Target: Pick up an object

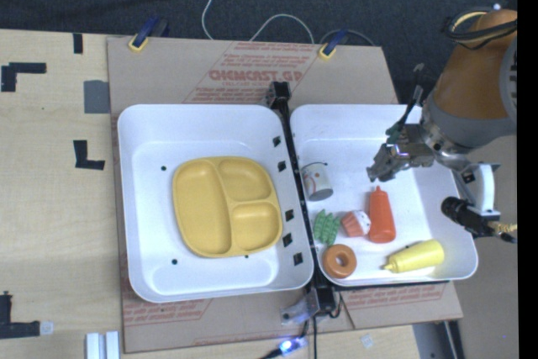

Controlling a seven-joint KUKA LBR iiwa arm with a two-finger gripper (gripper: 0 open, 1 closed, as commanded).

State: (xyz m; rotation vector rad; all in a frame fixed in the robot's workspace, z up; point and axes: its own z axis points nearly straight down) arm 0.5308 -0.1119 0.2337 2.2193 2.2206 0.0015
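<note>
The gripper [385,165] is seen poised over the right bin [336,124], just above the orange bottle [381,215] lying on the floor; whether it is parted cannot be told.

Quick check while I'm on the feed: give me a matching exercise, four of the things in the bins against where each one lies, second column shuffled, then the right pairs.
Things:
1. yellow divided plate
2. orange bottle
3. yellow bottle
4. doughnut

Places:
A. right bin, near corner on the arm's side, lying flat
B. right bin, near edge, close to the divider between the bins
C. left bin, about the middle
D. right bin, middle, just below the gripper

Pairs: 1-C, 2-D, 3-A, 4-B
</note>
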